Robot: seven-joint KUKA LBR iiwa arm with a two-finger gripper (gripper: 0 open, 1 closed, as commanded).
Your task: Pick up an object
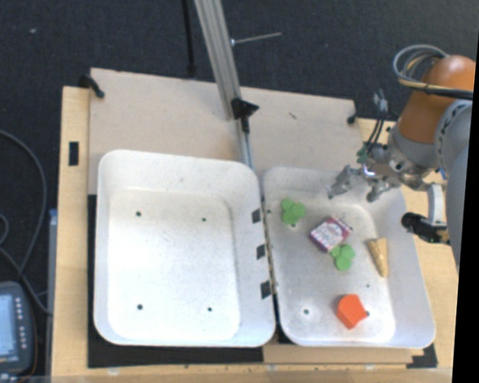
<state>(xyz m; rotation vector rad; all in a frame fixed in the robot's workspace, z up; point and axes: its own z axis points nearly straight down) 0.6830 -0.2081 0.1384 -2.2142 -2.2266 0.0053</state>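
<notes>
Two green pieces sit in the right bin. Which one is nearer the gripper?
The green piece near the bin's left wall, up-left of the purple-and-white packet. The other green piece lies below that packet, farther from the gripper.

Matt speckled white plastic bins [177, 248] sit on a smooth pale wooden bench [311, 126].

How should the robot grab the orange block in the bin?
Probably from straight above, fingers closing on two opposite flat sides of the orange block. It sits alone near the right bin's front, away from the other things, so there is room all round it.
</notes>
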